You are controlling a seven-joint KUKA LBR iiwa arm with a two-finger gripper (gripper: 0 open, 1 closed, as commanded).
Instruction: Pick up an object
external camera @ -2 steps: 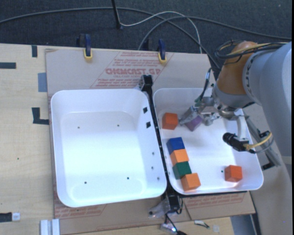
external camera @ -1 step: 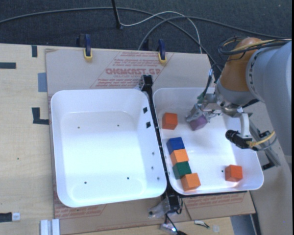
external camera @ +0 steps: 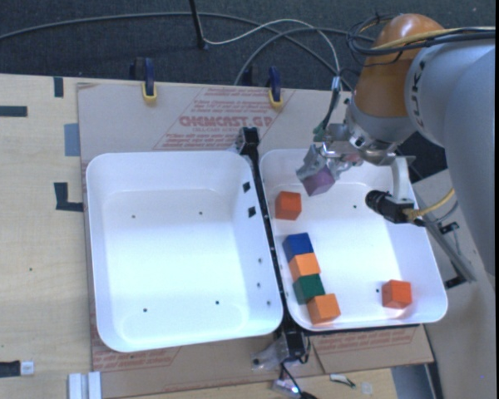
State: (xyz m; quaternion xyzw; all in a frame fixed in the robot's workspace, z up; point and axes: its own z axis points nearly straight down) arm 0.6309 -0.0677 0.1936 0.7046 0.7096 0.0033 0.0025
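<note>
Your gripper [external camera: 323,171] is closed on a purple block [external camera: 319,181], lifted above the right bin's [external camera: 416,248] far end. Looks small, light, rigid, smooth-faced; you want flat opposite sides pinched. It sits low at the fingertips, so it may slip.

Wooden surface [external camera: 33,248] w/ black tape marks at left. Cardboard sheet [external camera: 220,115], red print, under both bins, held by two blue-yellow clamps [external camera: 147,81] at far edge. Black & grey cables [external camera: 258,36] across dark floor beyond. Left bin [external camera: 96,223] beside right bin [external camera: 424,306], rims touching.
</note>
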